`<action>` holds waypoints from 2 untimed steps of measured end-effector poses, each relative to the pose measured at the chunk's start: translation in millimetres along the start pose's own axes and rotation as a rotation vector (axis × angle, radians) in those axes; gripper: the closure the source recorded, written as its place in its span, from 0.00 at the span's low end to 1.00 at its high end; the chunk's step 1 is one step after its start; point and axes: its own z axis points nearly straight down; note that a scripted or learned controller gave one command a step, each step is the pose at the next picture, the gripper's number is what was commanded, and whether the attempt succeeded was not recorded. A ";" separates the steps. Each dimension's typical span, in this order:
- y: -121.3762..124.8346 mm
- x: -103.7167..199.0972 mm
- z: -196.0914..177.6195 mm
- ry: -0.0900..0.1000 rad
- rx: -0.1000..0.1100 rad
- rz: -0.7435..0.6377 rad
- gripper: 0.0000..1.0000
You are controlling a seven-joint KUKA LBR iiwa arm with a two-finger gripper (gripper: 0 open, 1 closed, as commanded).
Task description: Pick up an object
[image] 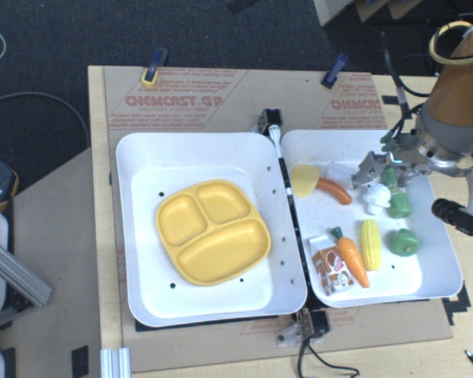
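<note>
The pincer (385, 173) hangs low over the far part of the right bin (449, 278); whether its fingers stand wide or narrow cannot be told, for the metal parts blur together. Directly beneath and just nearside of it lie a small white piece (375, 203) and a green vegetable piece (399, 204), touching or nearly so. That crowding is the main risk: closing there could catch both, or nudge one aside and grip neither.

To the pincer's left lie a toy sausage (333, 190) and, beyond it, a pale yellow round piece (304, 179) close to the wall between the bins; a reach that way risks clipping that wall. Nearer the camera sit a corn cob (370, 243), a carrot (351, 261) and a small printed packet (329, 268), packed together, and a green pepper (404, 242) standing more apart, the easiest candidate in my judgement.

Open room lies around the pepper toward the right rim. The left bin (138, 164) holds a yellow divided plate (213, 231), well apart.
</note>
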 end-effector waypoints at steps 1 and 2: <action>-62.6 -18.8 91.0 0.000 0.006 0.003 0.00; -56.7 -17.6 74.7 -0.005 -0.011 0.000 1.00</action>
